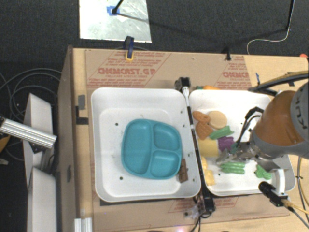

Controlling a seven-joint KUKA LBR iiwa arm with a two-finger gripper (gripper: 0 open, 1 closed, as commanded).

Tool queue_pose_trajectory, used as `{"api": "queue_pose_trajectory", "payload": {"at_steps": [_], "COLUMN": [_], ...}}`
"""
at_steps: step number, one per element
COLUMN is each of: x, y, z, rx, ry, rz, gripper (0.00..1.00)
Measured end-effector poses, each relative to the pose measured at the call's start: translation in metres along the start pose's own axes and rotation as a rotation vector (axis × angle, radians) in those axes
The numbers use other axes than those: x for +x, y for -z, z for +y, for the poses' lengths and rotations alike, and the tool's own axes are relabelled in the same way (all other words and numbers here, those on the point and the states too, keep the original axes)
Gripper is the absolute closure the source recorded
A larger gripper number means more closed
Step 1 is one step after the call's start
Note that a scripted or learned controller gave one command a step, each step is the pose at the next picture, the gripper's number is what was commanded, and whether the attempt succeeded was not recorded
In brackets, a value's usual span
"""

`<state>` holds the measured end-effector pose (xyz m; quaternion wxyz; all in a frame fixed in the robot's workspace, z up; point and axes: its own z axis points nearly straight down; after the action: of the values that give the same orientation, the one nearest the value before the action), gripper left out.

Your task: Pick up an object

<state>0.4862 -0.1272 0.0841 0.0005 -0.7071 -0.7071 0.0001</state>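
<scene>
The cardboard sheet point(145, 69) under the bins reads "CHEMCAST GP" in red.

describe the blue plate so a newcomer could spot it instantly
Find the left white bin of the two on the bench. The blue plate lies flat in its middle: a rounded, three-compartment tray, the big turquoise item apart from the small toy foods in the right bin.
</scene>
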Motion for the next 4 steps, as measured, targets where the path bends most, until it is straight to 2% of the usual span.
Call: {"api": "queue_pose_trajectory", "payload": {"at_steps": [1,2,3,4], "x": [0.006,-0.001,-0.003,-0.025], "y": [0.000,0.000,0.001,0.000], "z": [0.033,-0.001,0.048,0.000], "rx": [-0.005,0.001,-0.006,0.001], "ry": [0.006,-0.001,0.005,-0.002], "rz": [-0.001,0.000,-0.002,-0.001], "gripper": [0.00,0.00,0.00,0.00]}}
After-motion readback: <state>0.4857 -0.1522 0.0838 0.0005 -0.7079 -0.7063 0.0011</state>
